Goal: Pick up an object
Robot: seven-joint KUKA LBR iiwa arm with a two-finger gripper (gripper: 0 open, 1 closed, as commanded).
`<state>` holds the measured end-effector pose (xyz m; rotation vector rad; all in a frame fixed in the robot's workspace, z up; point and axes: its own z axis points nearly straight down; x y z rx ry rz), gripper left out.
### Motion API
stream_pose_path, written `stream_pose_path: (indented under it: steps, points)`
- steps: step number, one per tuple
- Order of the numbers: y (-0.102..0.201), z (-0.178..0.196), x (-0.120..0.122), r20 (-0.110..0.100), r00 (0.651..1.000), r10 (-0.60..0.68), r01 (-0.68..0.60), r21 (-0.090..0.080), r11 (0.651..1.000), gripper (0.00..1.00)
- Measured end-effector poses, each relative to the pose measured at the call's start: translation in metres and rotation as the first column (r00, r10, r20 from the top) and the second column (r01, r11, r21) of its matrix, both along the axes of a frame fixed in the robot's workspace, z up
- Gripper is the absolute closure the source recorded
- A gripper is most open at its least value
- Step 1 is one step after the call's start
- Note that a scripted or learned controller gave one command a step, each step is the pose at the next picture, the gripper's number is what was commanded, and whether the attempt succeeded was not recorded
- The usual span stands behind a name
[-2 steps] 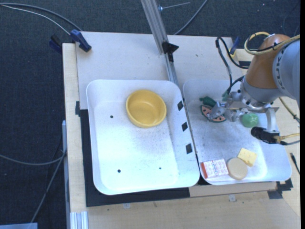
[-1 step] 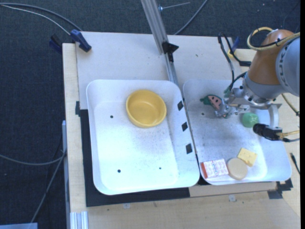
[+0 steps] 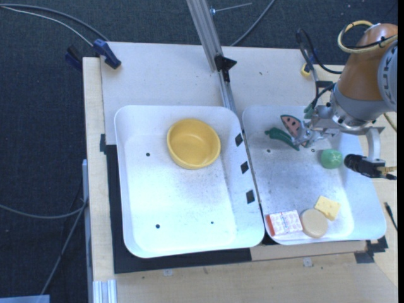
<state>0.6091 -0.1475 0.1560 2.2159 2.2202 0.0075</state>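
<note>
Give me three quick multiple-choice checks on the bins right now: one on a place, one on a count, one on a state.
1. Where is the yellow bowl?
A. left bin, far half
B. right bin, near corner
C. on the bare bench

2. How many things lie along the right bin's near edge?
A. one
B. three
C. five

3. How does the bowl stand?
A. upside down
B. on its side
C. upright, opening up

Answers: 1 A, it sits in the left bin towards the far wall. 2 B, red-and-white packet, tan disc, yellow wedge. 3 C, its hollow inside faces up.
</note>
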Motion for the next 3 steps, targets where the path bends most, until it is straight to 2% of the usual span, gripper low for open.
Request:
stream_pose_path:
  steps: [1,2,3]
  points:
    - [0.000,0.051,0.002,0.001,1.000,0.000,0.000,0.000,1.000,1.00]
    - [0.053,0.049,-0.011,-0.017,1.000,0.003,-0.003,0.007,1.000,1.00]
    - [0.098,0.059,-0.012,-0.016,1.000,0.003,-0.003,0.006,1.000,1.00]
